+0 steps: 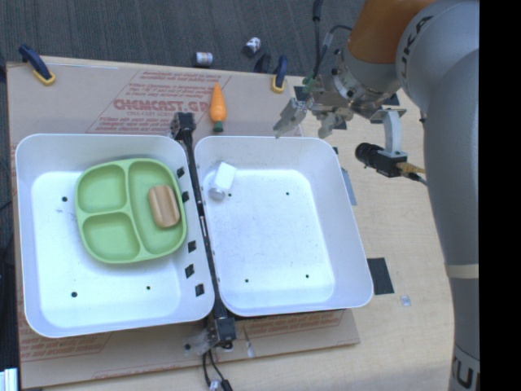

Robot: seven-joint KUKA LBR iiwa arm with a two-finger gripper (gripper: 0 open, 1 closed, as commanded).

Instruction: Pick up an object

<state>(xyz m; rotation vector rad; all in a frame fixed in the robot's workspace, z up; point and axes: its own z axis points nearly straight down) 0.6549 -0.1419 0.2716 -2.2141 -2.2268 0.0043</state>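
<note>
My gripper [308, 123] hangs over the far rim of the right bin [346, 243], raised above it. Its two fingers [286, 120] stand apart, open, with nothing between them. A small white object [221, 177] lies in the right bin near its far left corner, well left of the gripper. In the left bin [41, 300] a green divided plate [106, 235] holds a tan bread-like piece [164, 206] in its right compartment. An orange carrot-shaped toy [217, 104] lies on the cardboard behind the bins.
A black clamp strip [195, 226] runs between the two bins. Blue clips [37, 63] [280, 72] hold the cardboard's far edge. Two small metal pieces [203, 58] [253, 46] lie on the dark floor beyond. A black cable fitting [383, 160] sticks out right of the right bin.
</note>
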